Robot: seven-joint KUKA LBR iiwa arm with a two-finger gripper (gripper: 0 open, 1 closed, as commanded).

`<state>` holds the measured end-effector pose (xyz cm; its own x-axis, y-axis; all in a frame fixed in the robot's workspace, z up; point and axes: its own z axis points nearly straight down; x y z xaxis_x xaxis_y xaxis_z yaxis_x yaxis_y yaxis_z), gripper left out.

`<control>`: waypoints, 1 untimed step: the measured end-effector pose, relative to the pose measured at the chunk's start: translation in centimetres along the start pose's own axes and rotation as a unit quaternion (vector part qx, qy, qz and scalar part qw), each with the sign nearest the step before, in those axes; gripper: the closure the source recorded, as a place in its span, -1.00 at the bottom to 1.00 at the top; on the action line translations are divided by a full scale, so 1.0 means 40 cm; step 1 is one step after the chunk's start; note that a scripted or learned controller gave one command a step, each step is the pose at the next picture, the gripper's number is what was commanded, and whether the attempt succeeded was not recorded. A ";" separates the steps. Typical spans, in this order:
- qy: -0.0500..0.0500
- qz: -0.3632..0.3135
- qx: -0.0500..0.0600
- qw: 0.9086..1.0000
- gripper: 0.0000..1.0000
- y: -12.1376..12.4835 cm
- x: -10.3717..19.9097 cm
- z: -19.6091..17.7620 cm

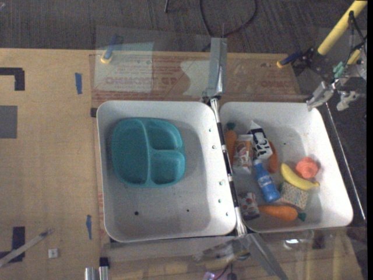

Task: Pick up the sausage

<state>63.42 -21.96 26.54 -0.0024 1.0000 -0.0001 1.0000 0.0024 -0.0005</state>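
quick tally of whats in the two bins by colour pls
teal: 1, the divided plate
orange: 2, a carrot and a sausage-like piece
yellow: 1, banana
blue: 1, bottle
pink: 1, round toy
mixed-print packets: 4, colours unclear
total: 10

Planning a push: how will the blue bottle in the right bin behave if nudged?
The blue bottle lies on its side and looks round, so it probably rolls. With the banana and small can close by, it may jostle them.
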 end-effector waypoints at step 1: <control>0.000 -0.037 0.000 0.999 -1.00 0.023 -0.002 0.267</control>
<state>64.33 -22.04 15.84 -0.0769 0.9970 -0.0007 0.9970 0.0769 0.0000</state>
